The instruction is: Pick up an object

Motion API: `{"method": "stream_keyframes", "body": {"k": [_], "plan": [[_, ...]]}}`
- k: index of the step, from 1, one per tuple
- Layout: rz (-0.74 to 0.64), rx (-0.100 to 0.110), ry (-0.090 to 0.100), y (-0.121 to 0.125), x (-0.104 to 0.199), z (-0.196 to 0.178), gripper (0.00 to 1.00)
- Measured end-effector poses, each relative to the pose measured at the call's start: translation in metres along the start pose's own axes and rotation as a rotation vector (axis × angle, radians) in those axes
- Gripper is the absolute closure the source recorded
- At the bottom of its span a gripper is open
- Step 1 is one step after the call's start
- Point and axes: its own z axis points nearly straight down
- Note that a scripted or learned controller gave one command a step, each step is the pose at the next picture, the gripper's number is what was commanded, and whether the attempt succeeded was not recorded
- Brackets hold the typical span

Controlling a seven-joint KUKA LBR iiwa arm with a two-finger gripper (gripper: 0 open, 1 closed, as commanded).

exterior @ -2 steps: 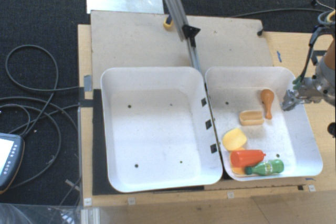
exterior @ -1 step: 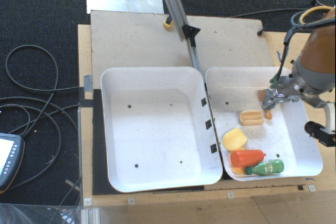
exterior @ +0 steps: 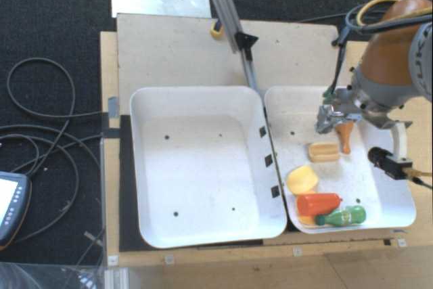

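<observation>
Arm bent, gripper [exterior: 331,120] seemingly over right bin [exterior: 284,105].

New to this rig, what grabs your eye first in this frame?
The grey and orange arm reaching in from the right, its gripper low over the right bin. Next, the bright cluster in that bin's near half: an orange carrot, a tan bun, a yellow piece, a red piece and a green bottle. The left bin sits beside it.

Robotics lab: bench w/ two white bins [exterior: 145,145], floor cables [exterior: 40,112], teach pendant [exterior: 10,203].
</observation>
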Motion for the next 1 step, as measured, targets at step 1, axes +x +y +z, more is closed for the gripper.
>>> {"method": "stream_keyframes", "body": {"k": [1], "plan": [[0.000,0.000,0.000,0.0128,0.0492,-0.0076,1.00]]}}
